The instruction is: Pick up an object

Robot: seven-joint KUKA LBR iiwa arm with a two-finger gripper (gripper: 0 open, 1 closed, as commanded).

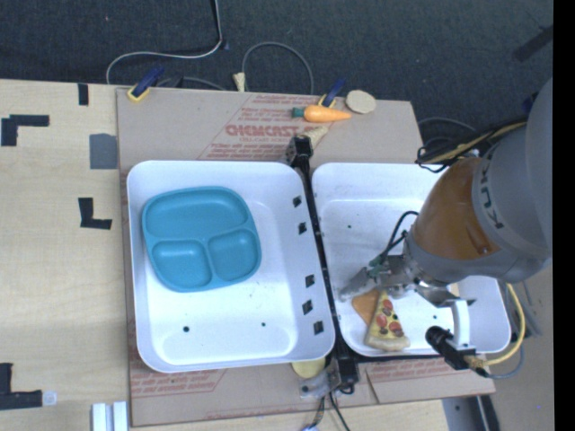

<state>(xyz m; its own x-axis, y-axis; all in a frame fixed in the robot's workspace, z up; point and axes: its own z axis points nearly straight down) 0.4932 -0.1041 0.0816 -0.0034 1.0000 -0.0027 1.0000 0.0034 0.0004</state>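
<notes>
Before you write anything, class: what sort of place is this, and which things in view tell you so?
Probably a robotics lab bench: a grey arm reaches over two white bins, which hold a toy pizza slice and a blue divided plate, with cables trailing behind.

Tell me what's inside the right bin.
In the right bin lies a toy pizza slice near the front wall. The arm and claw hang over the bin, covering part of its floor.
</notes>
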